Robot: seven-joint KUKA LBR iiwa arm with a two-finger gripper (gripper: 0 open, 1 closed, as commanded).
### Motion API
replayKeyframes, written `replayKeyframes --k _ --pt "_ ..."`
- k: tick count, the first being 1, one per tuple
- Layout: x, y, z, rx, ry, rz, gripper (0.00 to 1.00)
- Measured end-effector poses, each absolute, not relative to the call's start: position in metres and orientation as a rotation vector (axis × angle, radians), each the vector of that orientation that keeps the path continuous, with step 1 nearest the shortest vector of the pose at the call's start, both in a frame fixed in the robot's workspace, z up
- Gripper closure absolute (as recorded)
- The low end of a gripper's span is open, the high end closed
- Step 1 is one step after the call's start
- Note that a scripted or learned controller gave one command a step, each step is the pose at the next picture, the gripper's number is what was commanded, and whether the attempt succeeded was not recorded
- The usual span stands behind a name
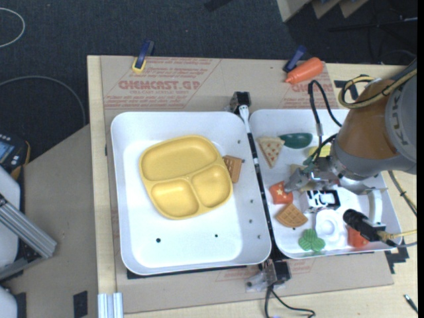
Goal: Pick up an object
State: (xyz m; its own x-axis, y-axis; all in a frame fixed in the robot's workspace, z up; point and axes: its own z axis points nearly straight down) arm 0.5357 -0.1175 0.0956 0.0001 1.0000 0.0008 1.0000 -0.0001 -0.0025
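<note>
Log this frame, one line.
arm: over right bin | gripper: by red piece, grasp unclear | left bin: yellow plate

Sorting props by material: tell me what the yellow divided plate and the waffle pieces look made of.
Yellow divided plate: looks like moulded plastic, smooth with a soft sheen, one even colour. Waffle pieces: probably toy plastic or rubber, matte tan with a grid pattern; too small to be sure.
</note>
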Motion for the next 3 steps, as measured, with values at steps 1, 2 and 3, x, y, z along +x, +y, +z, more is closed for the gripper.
replayKeyframes --k 1,2,3 --pt "0.537 -0.118 0.086 -2.224 -2.221 -0.001 0.0" --pt "0.537 -0.118 0.096 -2.226 -2.22 -0.003 1.0" --pt "0.54 -0.115 0.16 -2.224 -2.227 -0.006 1.0"
